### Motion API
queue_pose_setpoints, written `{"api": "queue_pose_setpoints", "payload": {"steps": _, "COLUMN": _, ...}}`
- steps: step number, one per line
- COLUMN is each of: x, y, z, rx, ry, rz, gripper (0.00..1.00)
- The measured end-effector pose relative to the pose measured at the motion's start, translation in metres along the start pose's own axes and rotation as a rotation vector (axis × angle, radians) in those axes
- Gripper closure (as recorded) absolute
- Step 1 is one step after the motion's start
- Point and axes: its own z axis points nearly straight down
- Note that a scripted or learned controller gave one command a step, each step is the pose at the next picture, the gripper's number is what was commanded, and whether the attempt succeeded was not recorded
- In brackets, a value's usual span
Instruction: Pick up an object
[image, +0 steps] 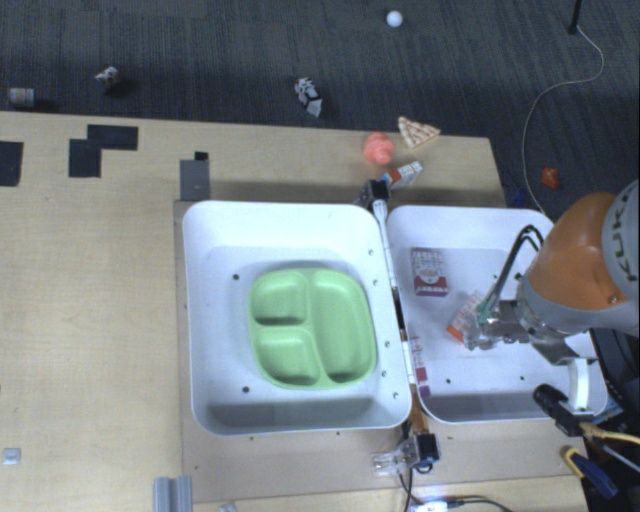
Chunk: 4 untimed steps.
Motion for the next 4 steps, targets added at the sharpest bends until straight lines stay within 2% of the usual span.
{"api": "queue_pose_setpoints", "payload": {"steps": 1, "x": 0.000, "y": 0.000, "z": 0.000, "rx": 0.000, "ry": 0.000, "rz": 0.000, "gripper": 0.00}}
{"api": "queue_pose_setpoints", "payload": {"steps": 2, "x": 0.001, "y": 0.002, "z": -0.010, "rx": -0.004, "ry": 0.000, "rz": -0.002, "gripper": 1.00}}
{"api": "queue_pose_setpoints", "payload": {"steps": 3, "x": 0.001, "y": 0.002, "z": -0.010, "rx": -0.003, "ry": 0.000, "rz": -0.002, "gripper": 0.00}}
{"api": "queue_pose_setpoints", "payload": {"steps": 4, "x": 0.001, "y": 0.004, "z": -0.021, "rx": -0.008, "ry": 0.000, "rz": -0.005, "gripper": 1.00}}
